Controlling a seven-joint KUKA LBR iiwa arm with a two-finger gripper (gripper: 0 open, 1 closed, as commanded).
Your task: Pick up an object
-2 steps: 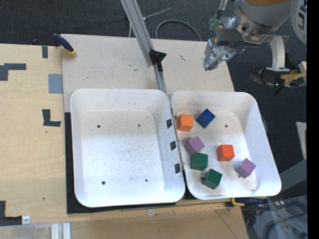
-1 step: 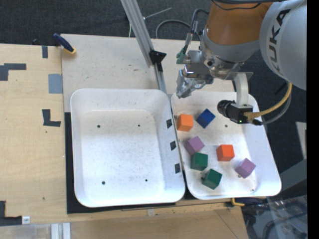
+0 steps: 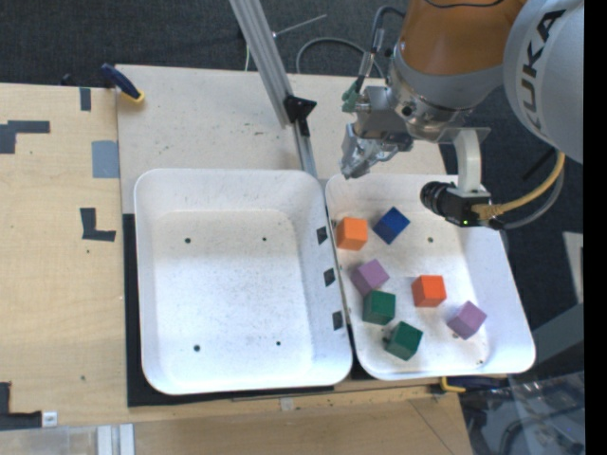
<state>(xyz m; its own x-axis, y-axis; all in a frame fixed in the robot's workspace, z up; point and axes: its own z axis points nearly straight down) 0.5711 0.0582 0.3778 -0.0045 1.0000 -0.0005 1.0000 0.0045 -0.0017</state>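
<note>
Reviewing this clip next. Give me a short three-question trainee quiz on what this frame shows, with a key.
1. True or false: all the cubes lie in the right bin.
2. How many cubes are there, and in which colours?
3. Multiple choice: the gripper is over
A. the middle of the left bin
B. the far rim of the right bin, near the divide between the bins
C. the purple cube nearest the camera

Key
1. True.
2. Seven: two orange, one blue, two purple, two green.
3. B.
</note>
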